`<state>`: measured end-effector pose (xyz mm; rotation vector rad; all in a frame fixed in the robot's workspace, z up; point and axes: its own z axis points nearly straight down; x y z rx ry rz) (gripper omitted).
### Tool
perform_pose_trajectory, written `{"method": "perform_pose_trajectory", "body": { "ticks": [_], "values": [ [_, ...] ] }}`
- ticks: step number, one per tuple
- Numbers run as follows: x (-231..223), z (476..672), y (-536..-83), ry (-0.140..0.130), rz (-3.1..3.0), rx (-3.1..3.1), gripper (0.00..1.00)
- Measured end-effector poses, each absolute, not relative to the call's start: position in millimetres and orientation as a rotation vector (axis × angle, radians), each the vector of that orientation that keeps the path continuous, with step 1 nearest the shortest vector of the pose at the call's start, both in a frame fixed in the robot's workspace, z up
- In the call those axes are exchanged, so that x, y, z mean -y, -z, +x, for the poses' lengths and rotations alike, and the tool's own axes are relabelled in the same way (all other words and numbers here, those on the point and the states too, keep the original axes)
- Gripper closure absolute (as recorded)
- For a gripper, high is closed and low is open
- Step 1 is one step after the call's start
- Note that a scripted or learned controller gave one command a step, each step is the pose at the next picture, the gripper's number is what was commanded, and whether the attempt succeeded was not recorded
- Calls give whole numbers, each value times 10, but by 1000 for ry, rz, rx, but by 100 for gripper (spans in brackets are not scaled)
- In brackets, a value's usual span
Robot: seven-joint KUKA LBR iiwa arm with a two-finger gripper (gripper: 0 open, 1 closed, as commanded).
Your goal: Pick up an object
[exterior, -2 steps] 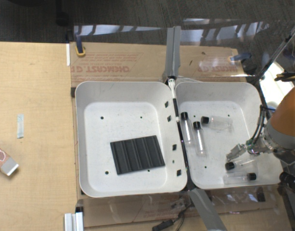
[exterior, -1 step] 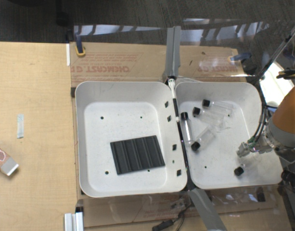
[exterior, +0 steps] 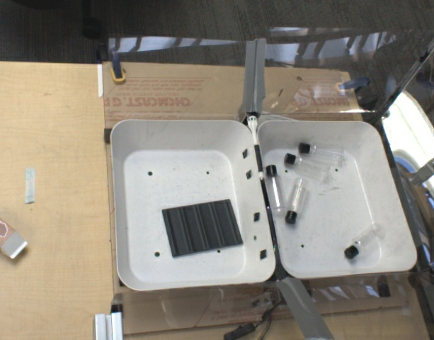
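Beneath both shallow white plastic bins we see a tan wooden surface [exterior: 47, 133] and brown cardboard [exterior: 174, 94]. Our left bin [exterior: 124, 190] holds a black ribbed rectangular pad [exterior: 202, 227]. Our right bin [exterior: 386, 183] holds several clear plastic vials with black caps [exterior: 294, 200], scattered apart, unobstructed.

Both bins, left [exterior: 132, 190] and right [exterior: 386, 190], are white with small black dots. The mat [exterior: 202, 227] in the left bin is dark grey, ribbed in parallel stripes. The vials [exterior: 295, 199] in the right bin are clear with black caps. The cardboard [exterior: 160, 94] at 12 o'clock is brown with red lettering. The bench [exterior: 47, 133] is light tan.
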<state>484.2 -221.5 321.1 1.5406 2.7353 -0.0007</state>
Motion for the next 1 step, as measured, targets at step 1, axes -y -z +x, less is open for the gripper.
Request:
{"method": "perform_pose_trajectory", "body": {
  "ticks": [1],
  "values": [
    [2221,4784,-2668,1,1453,-2785,100]
  ]
}}
